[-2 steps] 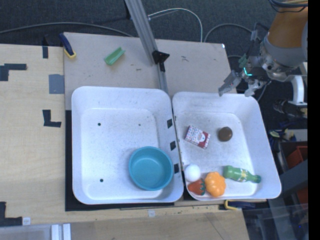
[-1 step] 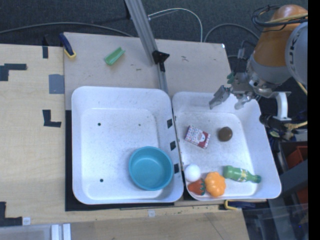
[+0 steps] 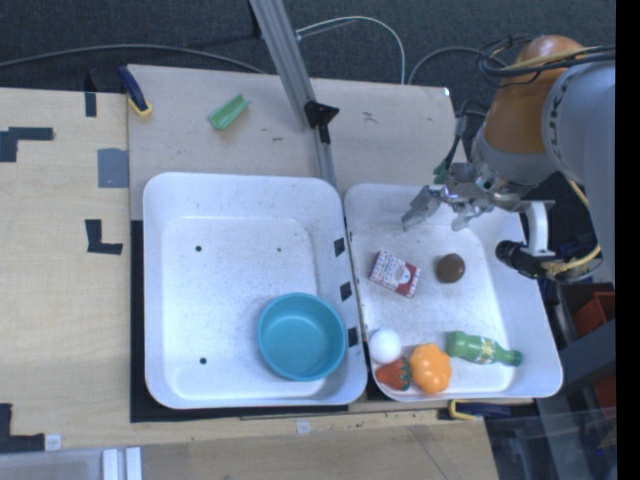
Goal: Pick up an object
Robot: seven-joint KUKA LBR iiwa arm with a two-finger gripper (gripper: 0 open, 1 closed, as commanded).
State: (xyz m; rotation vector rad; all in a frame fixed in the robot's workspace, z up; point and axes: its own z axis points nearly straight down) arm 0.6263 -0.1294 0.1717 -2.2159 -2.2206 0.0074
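My gripper (image 3: 440,216) hangs over the far part of the right bin (image 3: 520,308), its two fingers spread apart with nothing between them. Below it in that bin lie a small red and white carton (image 3: 394,273) and a brown ball (image 3: 450,267). Along the bin's near edge sit a white egg (image 3: 385,345), a red tomato-like piece (image 3: 394,374), an orange pepper (image 3: 431,367) and a green bottle (image 3: 481,349) lying on its side. The left bin (image 3: 200,268) holds a blue bowl (image 3: 301,335) at its near right corner.
A grey pole (image 3: 290,58) slants across the bench down to the divide between the bins. A green object (image 3: 228,112) and a blue and yellow clamp (image 3: 134,92) lie on the bench behind the left bin. Cables run behind the bench.
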